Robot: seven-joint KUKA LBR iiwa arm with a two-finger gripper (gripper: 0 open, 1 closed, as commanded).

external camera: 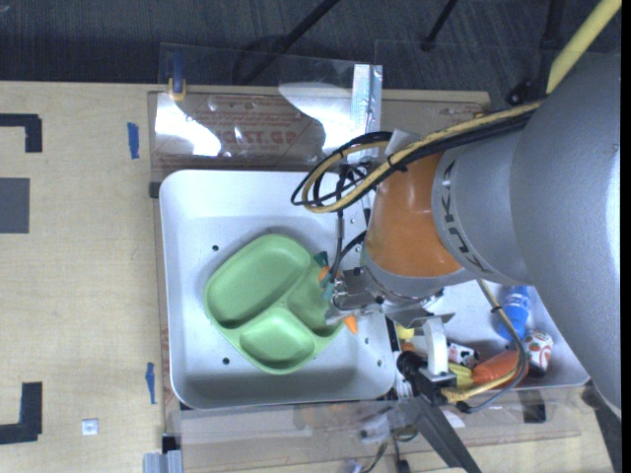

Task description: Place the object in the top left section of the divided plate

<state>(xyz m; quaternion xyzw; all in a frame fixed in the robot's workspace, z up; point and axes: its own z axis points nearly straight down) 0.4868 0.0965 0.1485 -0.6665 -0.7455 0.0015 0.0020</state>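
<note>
As the fixed camera looks down at a slant, the desk [79, 294] carries two shallow white bins side by side. In the left bin [187, 215] lies the green divided plate [266, 299], tilted so that its large section faces upper left and its smaller sections lower right; the sections appear bare. The grey arm [552, 195], with its orange band [409, 225], reaches in from the right and covers the boundary between the bins. Its end effector [340, 299] sits at the plate's right rim, touching or just above it; whether it is released or clenched cannot be told, since the wrist hides it. A small orange piece [349, 321] shows just beside the end effector at the plate's lower right edge, but whether it is held cannot be told. In the right bin [552, 377] rest several small things near the lower edge: an orange-red item [493, 365], a blue item [518, 308] and a round white-and-orange item [538, 348]. Black-and-yellow cables [340, 170] loop above the wrist.
</note>
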